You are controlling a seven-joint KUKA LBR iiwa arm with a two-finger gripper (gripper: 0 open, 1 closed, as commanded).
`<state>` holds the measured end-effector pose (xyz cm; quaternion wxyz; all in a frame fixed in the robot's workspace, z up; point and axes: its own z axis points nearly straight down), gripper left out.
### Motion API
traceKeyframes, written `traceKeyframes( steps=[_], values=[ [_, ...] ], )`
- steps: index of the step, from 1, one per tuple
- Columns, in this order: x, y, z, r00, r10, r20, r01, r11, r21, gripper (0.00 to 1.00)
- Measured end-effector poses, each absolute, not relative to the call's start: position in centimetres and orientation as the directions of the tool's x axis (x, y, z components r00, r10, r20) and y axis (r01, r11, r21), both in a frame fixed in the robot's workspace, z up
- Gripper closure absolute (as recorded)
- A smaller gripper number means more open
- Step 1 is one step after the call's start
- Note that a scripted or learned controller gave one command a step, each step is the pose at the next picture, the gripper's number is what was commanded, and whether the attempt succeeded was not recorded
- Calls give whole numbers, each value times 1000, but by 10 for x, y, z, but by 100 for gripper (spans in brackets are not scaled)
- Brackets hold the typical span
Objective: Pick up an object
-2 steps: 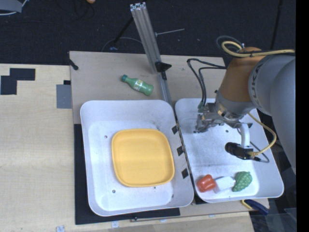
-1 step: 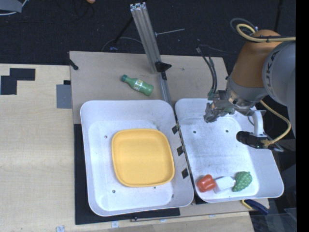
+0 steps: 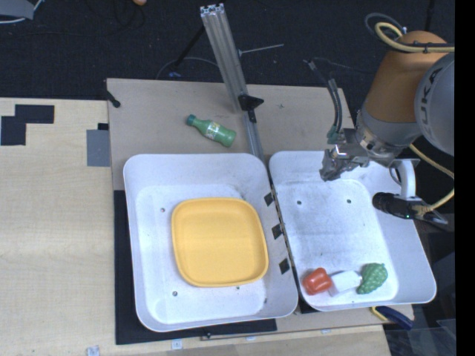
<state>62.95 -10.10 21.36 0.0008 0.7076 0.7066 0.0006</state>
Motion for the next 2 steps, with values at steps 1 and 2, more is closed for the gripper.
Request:
traceKeyframes(
  steps=[1,2],
  values=[
    [615,-55,207,-3,1000,1,1000,3,-1,100],
    [597,-8,201,-3,1000,1,1000,3,-1,100]
  ],
)
